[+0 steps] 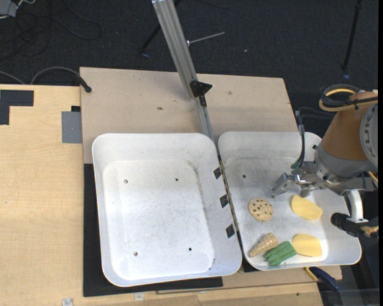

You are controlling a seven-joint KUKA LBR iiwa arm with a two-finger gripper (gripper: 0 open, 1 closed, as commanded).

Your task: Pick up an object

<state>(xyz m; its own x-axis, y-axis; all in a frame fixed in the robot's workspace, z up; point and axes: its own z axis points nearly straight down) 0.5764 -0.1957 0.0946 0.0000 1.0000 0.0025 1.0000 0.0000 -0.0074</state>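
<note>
Reaching is the step we judge in hand: our tool [292,182], fingers spread and holding nothing, hovers just beside the upper pale-yellow rounded piece [306,208] in the right shallow white bin [262,146], so descent comes next.

Cookie [260,209] left of two lemons [306,208] in right bin [255,152].

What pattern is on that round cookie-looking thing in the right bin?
Tan with dark specks, like chocolate chips: the cookie, seen in the camera view.
</note>
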